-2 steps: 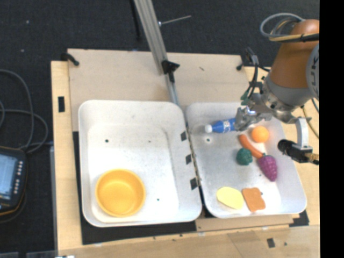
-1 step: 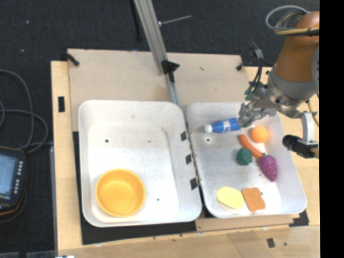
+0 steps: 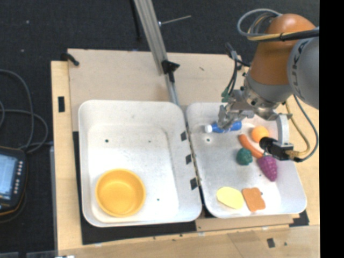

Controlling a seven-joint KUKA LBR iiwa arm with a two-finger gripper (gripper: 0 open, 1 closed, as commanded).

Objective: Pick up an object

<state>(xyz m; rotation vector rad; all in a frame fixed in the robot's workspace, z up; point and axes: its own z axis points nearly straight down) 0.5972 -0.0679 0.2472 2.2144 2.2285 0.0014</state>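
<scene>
My gripper point(image 3: 229, 119) hangs over the back left part of the right bin point(image 3: 215, 160). Right at its tip lies a small blue object with a white end point(image 3: 217, 127), partly covered by the gripper; I cannot tell whether it is held. To the right in the same bin are an orange ball point(image 3: 260, 133), a thin orange carrot-like stick point(image 3: 249, 143), a green lump point(image 3: 244, 156) and a purple piece point(image 3: 269, 167). Near the bin's front lie a flat yellow piece point(image 3: 230, 198) and an orange block point(image 3: 253, 199).
The left bin point(image 3: 134, 122) holds a yellow bowl point(image 3: 120, 192) at its front left. A slanted metal rail point(image 3: 156, 42) rises behind the bins. The arm's cables and a black fitting point(image 3: 275, 146) hang over the right bin's right side.
</scene>
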